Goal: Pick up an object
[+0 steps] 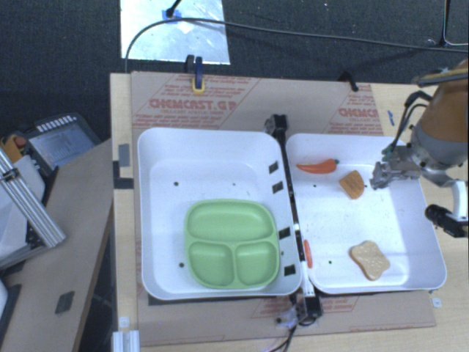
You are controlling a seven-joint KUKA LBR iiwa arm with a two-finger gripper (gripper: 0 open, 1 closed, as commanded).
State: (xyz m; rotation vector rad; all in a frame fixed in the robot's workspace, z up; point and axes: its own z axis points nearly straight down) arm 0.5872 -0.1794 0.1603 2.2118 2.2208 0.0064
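Arm (pixel 447 127) is running off the picture's right edge; upper links cut away. Pincer (pixel 378 177) is showing too small and dark to read its finger gap. Small orange item (pixel 308 254) is lying half tucked under the divider between the bins, identity unclear. Grey device (pixel 57 144) off the bench's left edge is blurring.

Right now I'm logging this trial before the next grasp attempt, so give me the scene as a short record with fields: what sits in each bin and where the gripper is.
left bin: holds a green divided plate, toward its near side
right bin: holds a carrot, a small brown piece and a bread slice
carrot: far left part of the right bin, lying on its side
small brown piece: right of the carrot
bread slice: near right part of the right bin
gripper: over the right bin, just right of the small brown piece
held: nothing seen between the fingers
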